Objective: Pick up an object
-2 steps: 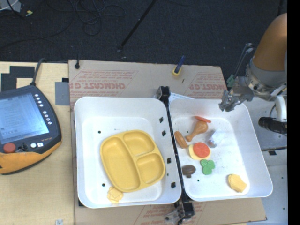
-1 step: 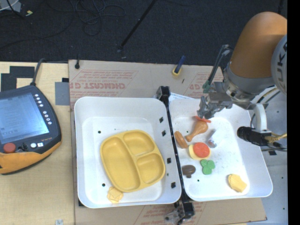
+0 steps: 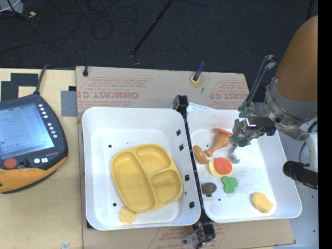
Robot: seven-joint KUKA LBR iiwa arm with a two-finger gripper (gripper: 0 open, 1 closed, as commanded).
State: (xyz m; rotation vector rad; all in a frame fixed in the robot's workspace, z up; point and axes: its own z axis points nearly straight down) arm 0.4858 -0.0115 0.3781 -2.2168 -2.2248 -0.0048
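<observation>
Gripper (image 3: 234, 150) is low in the right bin (image 3: 290, 201), just up-right of the red-and-yellow disc (image 3: 222, 166); can't tell what state it's in at this angle. Nothing visibly held, so the pick isn't done. Candidates around the disc: orange drumstick-shaped piece (image 3: 219, 144) just above it and beside the gripper, brown sausage piece (image 3: 200, 154) to its left, green piece (image 3: 229, 183) just below, dark brown piece (image 3: 208, 189) lower-left, yellow piece (image 3: 262, 202) well off lower-right. Left bin (image 3: 98, 123) has the yellow divided plate (image 3: 147, 176). Remaining: close on one, lift.
</observation>
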